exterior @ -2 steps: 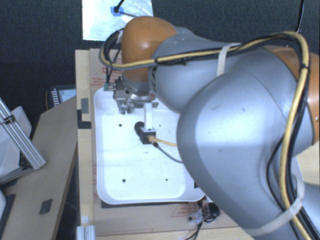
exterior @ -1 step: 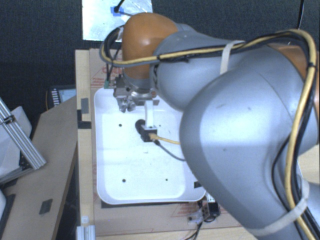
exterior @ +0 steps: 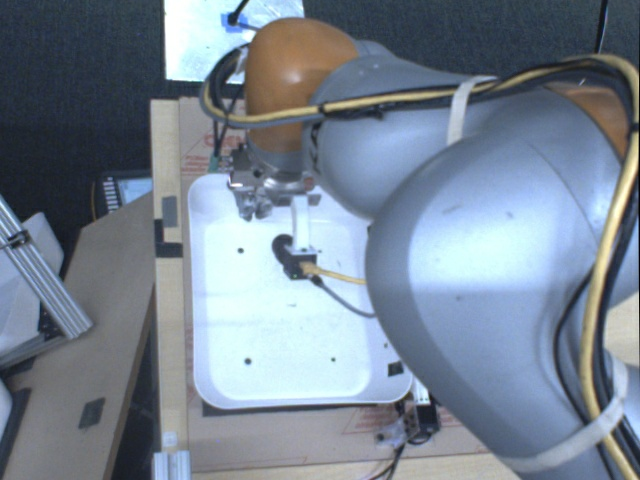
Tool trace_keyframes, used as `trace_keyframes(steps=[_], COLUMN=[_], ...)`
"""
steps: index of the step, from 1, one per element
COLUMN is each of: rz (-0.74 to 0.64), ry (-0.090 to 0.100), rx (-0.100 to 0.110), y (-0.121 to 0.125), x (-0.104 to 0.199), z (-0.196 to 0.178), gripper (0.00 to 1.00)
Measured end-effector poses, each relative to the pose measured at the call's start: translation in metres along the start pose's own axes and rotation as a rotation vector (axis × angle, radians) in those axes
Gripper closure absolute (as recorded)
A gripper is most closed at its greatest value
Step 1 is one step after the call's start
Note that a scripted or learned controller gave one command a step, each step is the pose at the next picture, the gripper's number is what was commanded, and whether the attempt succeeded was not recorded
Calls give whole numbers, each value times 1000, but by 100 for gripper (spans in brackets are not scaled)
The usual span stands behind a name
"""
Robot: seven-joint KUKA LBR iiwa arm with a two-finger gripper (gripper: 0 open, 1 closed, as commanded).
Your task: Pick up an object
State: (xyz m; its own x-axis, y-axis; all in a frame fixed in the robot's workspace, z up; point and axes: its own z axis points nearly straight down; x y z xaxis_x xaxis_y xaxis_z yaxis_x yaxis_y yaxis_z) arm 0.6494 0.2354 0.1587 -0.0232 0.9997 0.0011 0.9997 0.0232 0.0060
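Note:
My gripper hangs over the far left corner of the left white bin, just below the orange wrist band. Its metal tip points down close to the bin floor near the back wall. I cannot make out any object held at the tip. A small black piece joined to a yellow cable sits just in front of the gripper over the bin floor; whether it rests on the floor or hangs from the arm is unclear. The grey arm hides the whole right side of the bench.
The bin's floor shows a few small dark dots. Cardboard edging borders the bin on the left. A wooden side surface and an aluminium rail lie further left. Wires and a connector sit by the bin's front right corner.

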Motion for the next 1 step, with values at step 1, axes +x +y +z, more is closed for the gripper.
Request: trace_keyframes(steps=[1], rz=[26], ry=[-1], rx=[5], y=[2], x=[-36], z=[-6], gripper=[100])
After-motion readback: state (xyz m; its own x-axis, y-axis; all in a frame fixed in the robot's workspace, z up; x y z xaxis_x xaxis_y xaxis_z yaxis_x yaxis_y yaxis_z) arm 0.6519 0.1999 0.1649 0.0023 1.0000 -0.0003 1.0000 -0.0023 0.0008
